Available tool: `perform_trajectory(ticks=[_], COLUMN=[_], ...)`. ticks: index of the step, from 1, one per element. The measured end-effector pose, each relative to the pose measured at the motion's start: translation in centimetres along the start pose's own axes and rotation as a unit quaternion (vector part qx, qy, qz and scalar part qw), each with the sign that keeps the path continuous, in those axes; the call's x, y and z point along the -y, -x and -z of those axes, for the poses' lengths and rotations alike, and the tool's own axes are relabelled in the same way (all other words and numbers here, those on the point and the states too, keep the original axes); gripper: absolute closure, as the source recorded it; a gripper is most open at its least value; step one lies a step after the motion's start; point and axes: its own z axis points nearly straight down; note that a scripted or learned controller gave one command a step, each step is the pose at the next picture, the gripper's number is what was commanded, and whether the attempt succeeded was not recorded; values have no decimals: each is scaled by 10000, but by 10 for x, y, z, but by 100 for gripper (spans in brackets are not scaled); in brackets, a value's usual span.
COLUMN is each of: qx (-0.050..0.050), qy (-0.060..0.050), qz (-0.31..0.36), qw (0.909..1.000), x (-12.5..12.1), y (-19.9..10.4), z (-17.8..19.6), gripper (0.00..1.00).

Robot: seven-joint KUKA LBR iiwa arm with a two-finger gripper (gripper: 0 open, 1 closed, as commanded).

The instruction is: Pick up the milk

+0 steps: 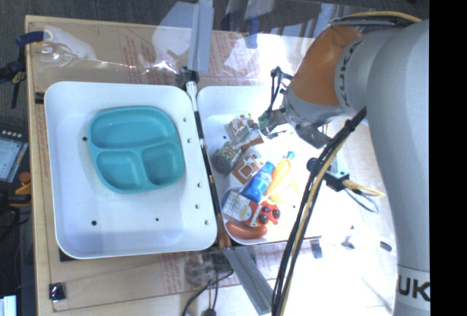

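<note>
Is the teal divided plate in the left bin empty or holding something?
Empty: all three compartments of the teal plate show bare teal; the items lie in the right bin.

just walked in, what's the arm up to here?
The grey KUKA arm with the orange band reaches in over the right white bin, which holds a heap of toy groceries, including a small brown-and-white milk carton. Its claw sits at the heap's upper edge; nothing looks lifted yet. The left white bin holds a teal divided plate.

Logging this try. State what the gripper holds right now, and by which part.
It cannot be told. The gripper sits low in the right bin beside a small carton, and the arm hides its tip.
</note>
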Motion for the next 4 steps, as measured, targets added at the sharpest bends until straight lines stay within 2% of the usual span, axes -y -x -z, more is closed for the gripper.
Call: perform_trajectory(ticks=[1,2,3,4], qx=[78,66,-16,-6], qy=[98,120,-44,-90], qz=[644,-1089,-1280,-2905], qw=[9978,9940,9918,9568], x=[8,45,29,73], y=[-35,-41,-65,-80], z=[-8,-8,-22,-25], gripper=[0,0,0,0])
